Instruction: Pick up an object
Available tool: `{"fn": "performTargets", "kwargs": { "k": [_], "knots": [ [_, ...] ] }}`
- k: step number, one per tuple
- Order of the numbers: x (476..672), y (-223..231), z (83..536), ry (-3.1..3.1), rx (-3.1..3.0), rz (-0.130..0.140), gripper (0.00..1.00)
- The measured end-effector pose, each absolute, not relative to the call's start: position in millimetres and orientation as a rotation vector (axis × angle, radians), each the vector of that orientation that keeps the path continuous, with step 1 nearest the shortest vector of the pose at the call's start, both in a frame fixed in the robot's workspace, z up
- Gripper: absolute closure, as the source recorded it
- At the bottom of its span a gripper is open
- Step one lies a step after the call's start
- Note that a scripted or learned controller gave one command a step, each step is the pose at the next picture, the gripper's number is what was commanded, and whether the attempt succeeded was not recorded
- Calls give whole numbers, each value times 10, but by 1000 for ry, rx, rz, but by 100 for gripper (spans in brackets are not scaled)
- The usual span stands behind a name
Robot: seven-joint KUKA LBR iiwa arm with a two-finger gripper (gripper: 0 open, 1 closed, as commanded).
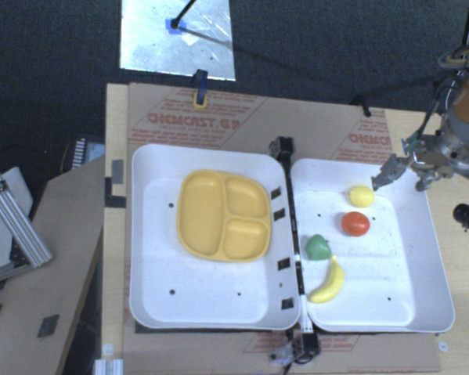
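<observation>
Farthest to the gripper's left, the left shallow white plastic bin [146,296] holds a yellow plastic divided tray [222,215], well apart from the arm. Closer in, the right shallow white plastic bin [427,256] carries four toy foods: a small green pepper-like piece [318,247] beside the divider, a curved yellow plastic banana [328,282] just below it, a round red tomato-like ball [356,224], and a small round yellow lemon-like fruit [362,196]. The yellow fruit lies nearest, just below and left of the fingertips. The two-finger gripper [406,175] hangs over the bin's upper right corner, its two fingers spread apart with nothing between them. Judging from this, the pick has not yet begun: every object rests on the bin floor, so choosing one, descending, closing and lifting all remain.
</observation>
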State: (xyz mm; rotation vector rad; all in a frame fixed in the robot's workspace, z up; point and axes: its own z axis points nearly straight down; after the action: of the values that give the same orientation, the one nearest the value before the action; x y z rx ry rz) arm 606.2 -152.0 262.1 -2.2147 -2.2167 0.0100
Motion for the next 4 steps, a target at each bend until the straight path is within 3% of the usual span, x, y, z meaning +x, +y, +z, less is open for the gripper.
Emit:
{"fn": "performTargets", "kwargs": {
  "k": [1, 4],
  "knots": [
    [6081, -1515, 2694, -2226, -2218, 0, 0],
    [6084, -1497, 893, -2221, -2220, 1, 0]
  ]
}}
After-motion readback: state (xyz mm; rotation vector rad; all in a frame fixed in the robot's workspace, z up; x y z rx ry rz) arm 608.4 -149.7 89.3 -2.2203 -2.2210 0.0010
